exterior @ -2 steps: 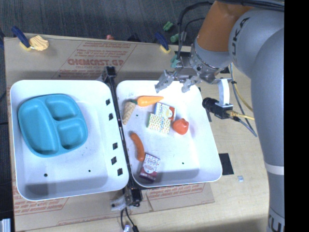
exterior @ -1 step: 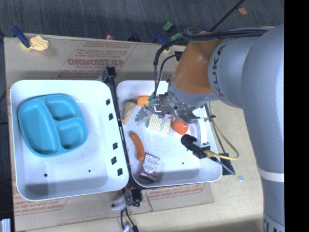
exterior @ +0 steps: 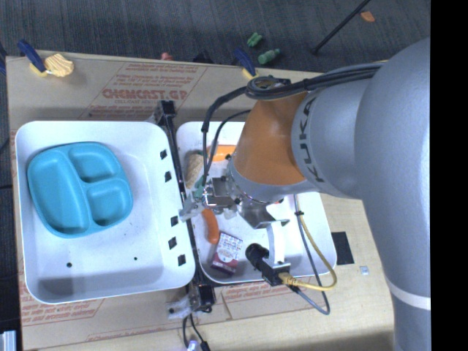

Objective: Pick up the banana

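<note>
Reaching down into the right bin, hand low by its left wall with grip state impossible to tell, banana just beyond toward the far rim; next, closing squarely on it.

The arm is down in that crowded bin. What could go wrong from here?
Two things, I think. The gripper is low in the right bin next to an orange item and a small packet, so it might catch one of those instead of the banana. It also works close to the wall between the bins, which it could bump. The arm hides much of that bin from the camera, so a miss could be hard to spot.
</note>
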Available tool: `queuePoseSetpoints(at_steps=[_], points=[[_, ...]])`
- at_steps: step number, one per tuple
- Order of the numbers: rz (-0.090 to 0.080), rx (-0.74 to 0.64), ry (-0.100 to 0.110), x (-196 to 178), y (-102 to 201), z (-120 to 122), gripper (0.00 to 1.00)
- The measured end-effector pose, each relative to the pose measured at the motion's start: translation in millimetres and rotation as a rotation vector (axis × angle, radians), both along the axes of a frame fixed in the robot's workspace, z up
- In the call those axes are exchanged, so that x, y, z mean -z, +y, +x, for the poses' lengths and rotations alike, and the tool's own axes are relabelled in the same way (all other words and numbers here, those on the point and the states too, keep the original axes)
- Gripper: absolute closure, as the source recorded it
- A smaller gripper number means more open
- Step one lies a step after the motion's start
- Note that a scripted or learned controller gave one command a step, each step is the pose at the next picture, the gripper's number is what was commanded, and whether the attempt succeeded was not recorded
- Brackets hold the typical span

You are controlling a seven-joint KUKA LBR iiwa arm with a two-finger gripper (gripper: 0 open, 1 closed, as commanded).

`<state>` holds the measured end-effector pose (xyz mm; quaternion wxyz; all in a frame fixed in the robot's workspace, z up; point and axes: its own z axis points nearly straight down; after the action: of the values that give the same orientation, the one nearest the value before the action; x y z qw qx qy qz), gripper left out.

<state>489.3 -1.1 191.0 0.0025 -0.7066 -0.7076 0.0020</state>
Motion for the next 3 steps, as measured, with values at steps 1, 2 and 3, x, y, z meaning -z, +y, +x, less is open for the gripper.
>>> queuePoseSetpoints(at_steps=[1,2,3], points=[[-0.001,0.158,-0.002,-0.2,65.1,-11.7,0.00],[-0.002,0.282,-0.001,-35.5,169.9,18.5,0.00],[-0.003,0.275,0.004,-44.9,169.6,18.5,1.00]])
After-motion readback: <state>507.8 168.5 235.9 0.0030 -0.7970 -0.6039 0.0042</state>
